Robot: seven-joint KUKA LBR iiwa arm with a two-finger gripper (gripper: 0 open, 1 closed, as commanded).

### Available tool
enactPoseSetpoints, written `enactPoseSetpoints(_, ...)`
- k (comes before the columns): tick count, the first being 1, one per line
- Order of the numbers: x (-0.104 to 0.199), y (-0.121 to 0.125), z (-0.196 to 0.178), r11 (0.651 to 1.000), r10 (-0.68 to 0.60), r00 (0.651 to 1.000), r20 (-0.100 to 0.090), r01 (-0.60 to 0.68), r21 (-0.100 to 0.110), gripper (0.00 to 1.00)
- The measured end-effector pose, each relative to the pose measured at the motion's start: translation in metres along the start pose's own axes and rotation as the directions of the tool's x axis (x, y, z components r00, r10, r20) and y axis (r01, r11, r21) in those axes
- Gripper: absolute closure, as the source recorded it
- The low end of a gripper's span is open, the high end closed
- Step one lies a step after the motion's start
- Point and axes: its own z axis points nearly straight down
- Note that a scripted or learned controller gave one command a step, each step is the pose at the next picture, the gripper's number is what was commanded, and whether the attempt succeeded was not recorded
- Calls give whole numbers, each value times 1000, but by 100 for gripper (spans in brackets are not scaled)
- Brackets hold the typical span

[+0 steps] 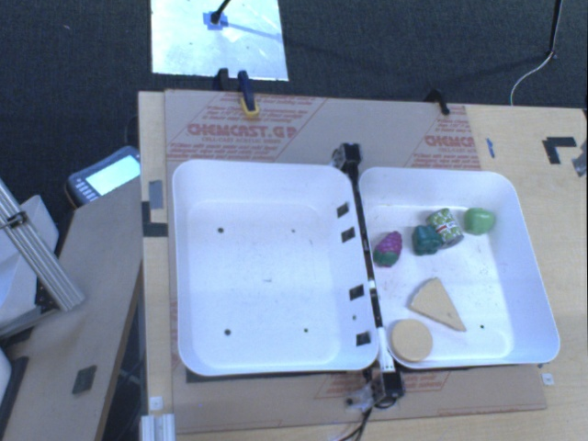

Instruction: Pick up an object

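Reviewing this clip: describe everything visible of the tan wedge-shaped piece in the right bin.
The tan wedge is a flat triangular block, like a slice of wood or cheese in look, plain and matte. It lies flat on the floor of the right bin, narrow tip toward the far side, broad edge toward the near right. It sits apart from the round tan disc by its near left corner; nothing touches it.

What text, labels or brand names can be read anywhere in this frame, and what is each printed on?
"CHEMCAST GP": red print on the brown sheet under the bins, behind the left bin.
A second red print, behind the right bin, looks like the same word but is cut off and too blurred to read.
The lit screen of the small device at left is too small to read.
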Motion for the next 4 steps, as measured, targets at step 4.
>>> enactPoseSetpoints(4, 97, -50, 84, 1000, -11, 1000, -10, 12, 7, 100)
